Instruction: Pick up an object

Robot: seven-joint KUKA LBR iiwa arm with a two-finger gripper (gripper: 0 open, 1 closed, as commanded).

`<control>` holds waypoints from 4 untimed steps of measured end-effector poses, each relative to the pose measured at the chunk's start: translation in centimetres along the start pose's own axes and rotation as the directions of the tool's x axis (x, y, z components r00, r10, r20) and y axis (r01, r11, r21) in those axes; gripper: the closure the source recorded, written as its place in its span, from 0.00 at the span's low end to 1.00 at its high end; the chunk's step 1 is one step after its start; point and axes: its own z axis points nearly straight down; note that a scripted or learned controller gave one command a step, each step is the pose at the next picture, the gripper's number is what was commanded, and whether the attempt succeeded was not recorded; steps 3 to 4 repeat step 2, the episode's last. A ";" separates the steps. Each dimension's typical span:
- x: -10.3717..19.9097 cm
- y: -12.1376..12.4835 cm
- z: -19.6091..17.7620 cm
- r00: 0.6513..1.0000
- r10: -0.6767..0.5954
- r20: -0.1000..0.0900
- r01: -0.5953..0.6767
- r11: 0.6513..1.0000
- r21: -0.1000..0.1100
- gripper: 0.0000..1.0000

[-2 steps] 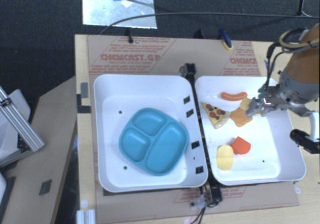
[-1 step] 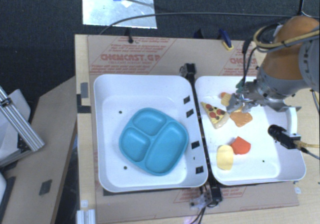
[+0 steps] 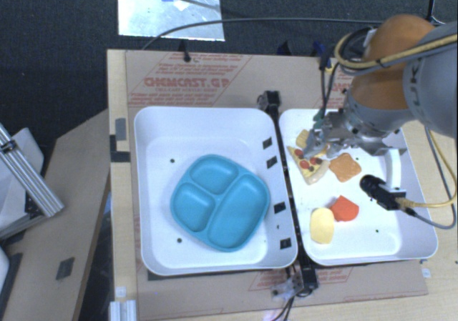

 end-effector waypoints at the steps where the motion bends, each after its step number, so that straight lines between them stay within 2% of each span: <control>1: 4.9 0.5 -1.0 1.000 0.000 -0.001 0.000 1.000 0.000 1.00; 2: 10.7 0.8 0.1 1.000 -0.001 -0.001 0.001 1.000 0.001 1.00; 4: 10.7 0.8 0.1 1.000 -0.001 -0.001 0.001 1.000 0.001 1.00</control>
